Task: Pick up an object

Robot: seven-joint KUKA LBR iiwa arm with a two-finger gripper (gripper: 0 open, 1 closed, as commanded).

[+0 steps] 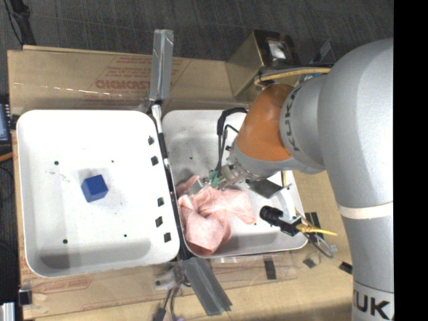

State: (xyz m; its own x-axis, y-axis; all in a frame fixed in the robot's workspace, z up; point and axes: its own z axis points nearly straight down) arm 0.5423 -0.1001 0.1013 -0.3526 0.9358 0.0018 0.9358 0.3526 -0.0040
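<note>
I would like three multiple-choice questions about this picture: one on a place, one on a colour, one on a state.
1. Where is the cube?
A. Left bin
B. Right bin
C. On the cardboard

2. What colour is the cloth?
A. Green
B. Pink
C. Black

3. How does the cloth lie?
A. Folded flat
B. Crumpled
C. Hung over the bin's rim

Answers:
1. A, the blue cube sits alone on the floor of the left bin.
2. B, the cloth in the right bin is pink.
3. B, it lies bunched in folds on the bin floor, just below the gripper.
</note>
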